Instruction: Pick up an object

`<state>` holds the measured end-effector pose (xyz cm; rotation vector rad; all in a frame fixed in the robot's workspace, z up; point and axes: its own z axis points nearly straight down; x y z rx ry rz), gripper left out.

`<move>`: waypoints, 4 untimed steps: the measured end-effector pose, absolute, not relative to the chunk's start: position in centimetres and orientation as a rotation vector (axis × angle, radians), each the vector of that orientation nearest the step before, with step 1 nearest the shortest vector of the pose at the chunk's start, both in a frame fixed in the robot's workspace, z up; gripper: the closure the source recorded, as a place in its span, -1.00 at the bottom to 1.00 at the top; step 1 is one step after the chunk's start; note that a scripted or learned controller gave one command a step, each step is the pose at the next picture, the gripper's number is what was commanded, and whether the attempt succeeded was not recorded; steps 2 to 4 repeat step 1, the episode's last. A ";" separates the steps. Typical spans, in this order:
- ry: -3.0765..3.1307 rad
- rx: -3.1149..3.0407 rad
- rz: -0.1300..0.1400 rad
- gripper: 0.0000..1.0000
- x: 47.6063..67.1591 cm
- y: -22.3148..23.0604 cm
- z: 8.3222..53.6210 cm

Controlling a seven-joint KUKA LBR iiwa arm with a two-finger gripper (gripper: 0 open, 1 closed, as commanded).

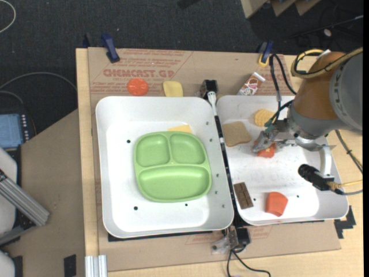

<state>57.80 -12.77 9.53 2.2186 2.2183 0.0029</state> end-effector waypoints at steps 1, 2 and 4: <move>2.225 2.210 0.010 1.00 58.1 -6.1 19.0; 2.225 2.210 0.010 1.00 58.1 -6.1 19.0; 2.225 2.210 0.010 1.00 58.1 -6.1 19.0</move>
